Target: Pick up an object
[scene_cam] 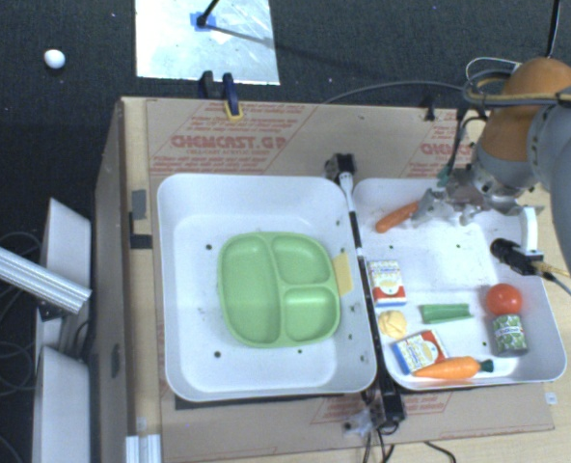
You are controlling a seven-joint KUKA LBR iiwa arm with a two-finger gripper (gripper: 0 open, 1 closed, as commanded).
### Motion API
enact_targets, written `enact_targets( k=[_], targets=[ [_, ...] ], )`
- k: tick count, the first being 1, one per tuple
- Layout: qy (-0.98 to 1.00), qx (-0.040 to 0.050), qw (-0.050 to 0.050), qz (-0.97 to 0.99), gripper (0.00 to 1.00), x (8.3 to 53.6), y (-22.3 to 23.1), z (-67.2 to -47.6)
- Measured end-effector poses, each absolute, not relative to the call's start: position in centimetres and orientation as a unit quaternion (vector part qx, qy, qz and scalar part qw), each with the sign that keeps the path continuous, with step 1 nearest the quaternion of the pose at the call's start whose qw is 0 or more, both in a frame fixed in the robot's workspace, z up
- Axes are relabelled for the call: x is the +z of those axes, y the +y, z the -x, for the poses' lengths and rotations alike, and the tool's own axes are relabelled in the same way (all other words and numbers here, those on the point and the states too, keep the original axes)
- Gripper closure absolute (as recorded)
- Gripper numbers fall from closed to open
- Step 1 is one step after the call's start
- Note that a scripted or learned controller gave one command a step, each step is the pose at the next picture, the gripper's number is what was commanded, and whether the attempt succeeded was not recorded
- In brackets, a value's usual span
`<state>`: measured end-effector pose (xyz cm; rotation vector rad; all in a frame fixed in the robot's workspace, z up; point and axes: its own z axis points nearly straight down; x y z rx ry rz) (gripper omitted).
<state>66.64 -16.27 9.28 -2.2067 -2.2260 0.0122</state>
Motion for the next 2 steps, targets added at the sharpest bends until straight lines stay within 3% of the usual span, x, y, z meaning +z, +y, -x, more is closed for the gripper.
enact_targets(
  k=[1, 2],
  targets=[
    [-0.708, -0.0005, 0.000, 0.706, 0.00, 8.4, -12.9, -62.8],
    [-0.708, 0.0000, -0.001, 0.707, 0.00, 8.4, -14.9, -60.3]
  ],
)
